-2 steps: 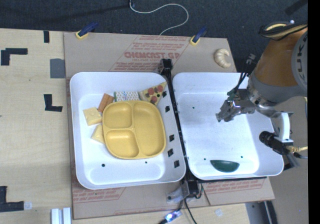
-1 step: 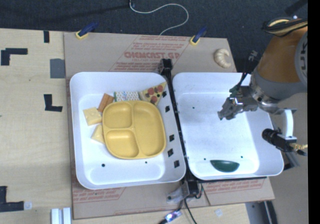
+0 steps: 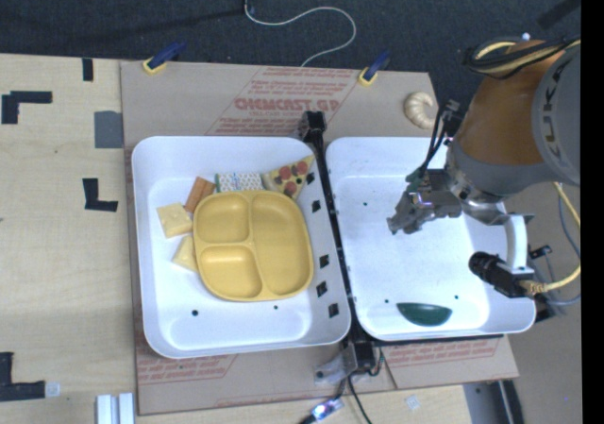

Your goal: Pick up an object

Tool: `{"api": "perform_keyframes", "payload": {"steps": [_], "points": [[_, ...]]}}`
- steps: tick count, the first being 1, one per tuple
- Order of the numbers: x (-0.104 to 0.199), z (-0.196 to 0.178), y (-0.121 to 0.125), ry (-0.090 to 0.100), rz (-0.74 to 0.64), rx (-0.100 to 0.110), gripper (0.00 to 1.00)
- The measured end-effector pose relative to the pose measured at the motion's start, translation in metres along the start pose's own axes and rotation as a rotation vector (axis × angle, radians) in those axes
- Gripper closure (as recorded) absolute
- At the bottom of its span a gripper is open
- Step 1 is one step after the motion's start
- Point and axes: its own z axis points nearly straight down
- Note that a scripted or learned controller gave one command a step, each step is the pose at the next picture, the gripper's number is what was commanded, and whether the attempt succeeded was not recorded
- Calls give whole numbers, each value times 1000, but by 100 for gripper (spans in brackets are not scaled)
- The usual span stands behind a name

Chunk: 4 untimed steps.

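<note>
flanking one pincer (image 3: 404,220): two bins (image 3: 151,224)

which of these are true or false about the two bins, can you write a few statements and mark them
1. The yellow divided plate lies in the left bin. True.
2. The dark green object lies in the left bin. False: it lies in the right bin, near the front edge.
3. The gripper is over the right bin. True.
4. The gripper touches the dark green object. False: they are apart.
5. The plate has two compartments. False: three.

Robotics lab: clamped cardboard sheet (image 3: 283,101), twin bins (image 3: 151,224), loose cabling (image 3: 293,21).
</note>
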Motion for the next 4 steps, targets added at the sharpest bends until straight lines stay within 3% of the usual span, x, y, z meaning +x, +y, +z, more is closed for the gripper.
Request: {"api": "perform_keyframes", "payload": {"steps": [2, 3, 4], "points": [[120, 12, -15, 0, -2, 1, 100], [115, 9, -27, -2, 5, 1, 100], [127, 12, -17, -2, 2, 0, 100]]}}
